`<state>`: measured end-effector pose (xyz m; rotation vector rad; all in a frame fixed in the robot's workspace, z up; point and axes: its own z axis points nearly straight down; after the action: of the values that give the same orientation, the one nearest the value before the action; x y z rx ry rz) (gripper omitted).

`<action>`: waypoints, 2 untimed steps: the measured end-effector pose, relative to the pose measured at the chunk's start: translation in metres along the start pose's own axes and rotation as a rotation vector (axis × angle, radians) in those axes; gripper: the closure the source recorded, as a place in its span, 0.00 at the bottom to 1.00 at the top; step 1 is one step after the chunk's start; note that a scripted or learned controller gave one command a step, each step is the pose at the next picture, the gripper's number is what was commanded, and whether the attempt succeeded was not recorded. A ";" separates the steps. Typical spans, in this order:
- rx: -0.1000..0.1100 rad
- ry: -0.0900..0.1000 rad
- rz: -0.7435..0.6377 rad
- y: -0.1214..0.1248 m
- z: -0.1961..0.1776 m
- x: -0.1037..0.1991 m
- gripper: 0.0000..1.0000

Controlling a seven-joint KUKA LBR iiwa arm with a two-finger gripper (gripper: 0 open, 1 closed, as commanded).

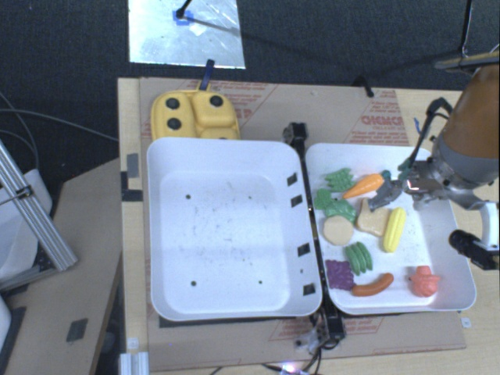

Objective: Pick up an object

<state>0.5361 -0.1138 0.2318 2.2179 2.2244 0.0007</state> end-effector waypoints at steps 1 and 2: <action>0.013 0.004 0.000 -0.042 0.128 0.031 0.00; -0.006 -0.001 0.004 -0.048 0.146 0.030 0.00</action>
<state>0.4882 -0.0842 0.0853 2.2187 2.2171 0.0062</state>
